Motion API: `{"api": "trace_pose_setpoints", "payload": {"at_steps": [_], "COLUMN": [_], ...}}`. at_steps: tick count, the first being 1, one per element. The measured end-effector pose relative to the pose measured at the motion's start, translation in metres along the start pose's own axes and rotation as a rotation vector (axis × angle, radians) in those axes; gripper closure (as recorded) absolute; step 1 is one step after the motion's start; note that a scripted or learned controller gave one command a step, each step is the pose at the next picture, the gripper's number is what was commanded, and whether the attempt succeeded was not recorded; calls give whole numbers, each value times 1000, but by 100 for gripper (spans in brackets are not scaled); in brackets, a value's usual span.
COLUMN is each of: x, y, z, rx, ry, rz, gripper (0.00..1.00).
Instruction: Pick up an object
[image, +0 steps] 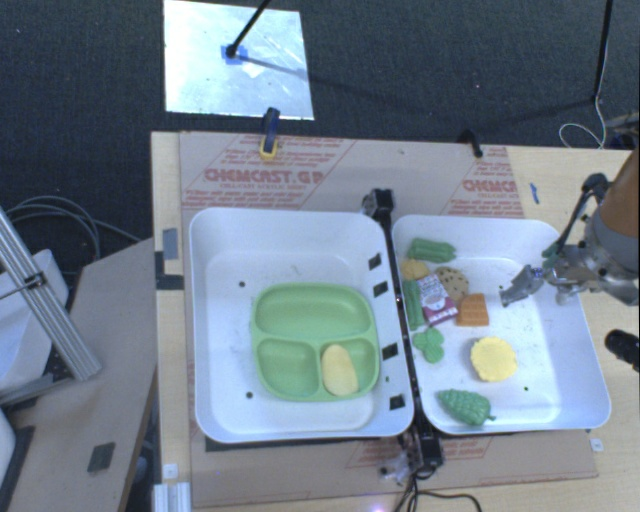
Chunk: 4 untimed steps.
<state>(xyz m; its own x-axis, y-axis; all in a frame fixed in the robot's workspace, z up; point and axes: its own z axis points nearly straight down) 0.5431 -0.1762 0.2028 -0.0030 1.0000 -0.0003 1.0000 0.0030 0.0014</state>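
The tool (522, 285) hangs over the right bin (590, 400) at its 2 o'clock side, holding nothing — whether spread or pressed together, nobody can tell. Nearest is the orange cracker (472, 310), crowded by neighbours — a descent could nudge it or miss.

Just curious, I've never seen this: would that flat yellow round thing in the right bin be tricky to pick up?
Probably. The yellow disc lies flat and low, so the pincer may struggle to get under it. It looks like light plastic, likelier to slide than roll.
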Motion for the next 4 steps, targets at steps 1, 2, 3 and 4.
{"api": "trace_pose_setpoints", "payload": {"at_steps": [1,2,3,4], "x": [65,46,47,121], "y": [-49,-57,-56,-9], "z": [13,122,108,3], "rx": [5,0,-2,-12], "ry": [4,-1,0,2], "rz": [-5,4,2,-11], "gripper": [0,0,100,100]}}
